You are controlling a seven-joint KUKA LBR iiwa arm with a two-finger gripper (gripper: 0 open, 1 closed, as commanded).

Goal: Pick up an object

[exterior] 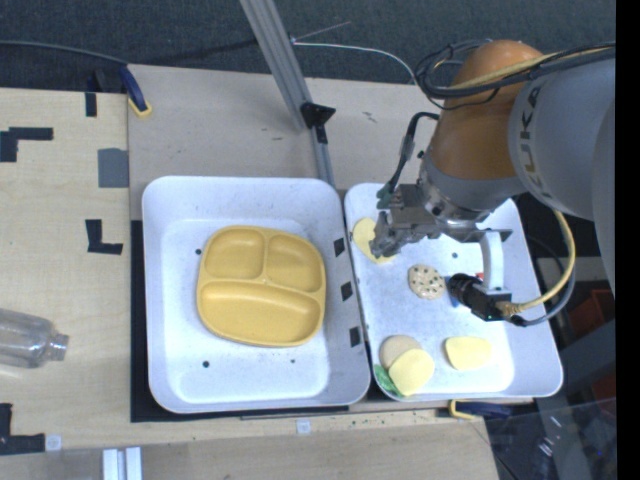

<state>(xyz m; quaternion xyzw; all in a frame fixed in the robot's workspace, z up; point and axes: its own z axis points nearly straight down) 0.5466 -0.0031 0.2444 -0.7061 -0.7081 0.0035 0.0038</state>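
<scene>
1. Gripper (385, 240) hangs low over the far-left corner of the right bin (530, 363), close to the wall shared with the left bin.
2. Fingers point down at a small yellow piece (364, 234) lying at that corner. The piece is partly covered by the gripper body, so grasping or released: cannot tell from this angle.
3. The arm (560, 118) comes in from the right. Its orange band (485, 108) sits above the wrist, with dark cables looping over it.
4. A yellow cable (562, 278) runs down the arm's right side to a black connector (478, 296) just right of the gripper, over the bin floor.
5. A chocolate-chip cookie (427, 282) lies flat on the right bin floor, just near-right of the gripper, apart from it.
6. Near edge of the right bin: a tan round item (398, 348) touching a pale yellow round item (413, 370), with a bit of green under them at the bin's near-left corner.
7. A yellow wedge-like piece (468, 352) lies just right of those two, apart from them.
8. The left bin (170, 368) holds a yellow divided plate (262, 285), three compartments, sitting flat mid-bin.
9. A metal pole (282, 63) slants from the far edge down to the gap between the bins.
10. A clear plastic bottle (25, 338) lies on its side on the bench, far left, well apart from the bins.
</scene>
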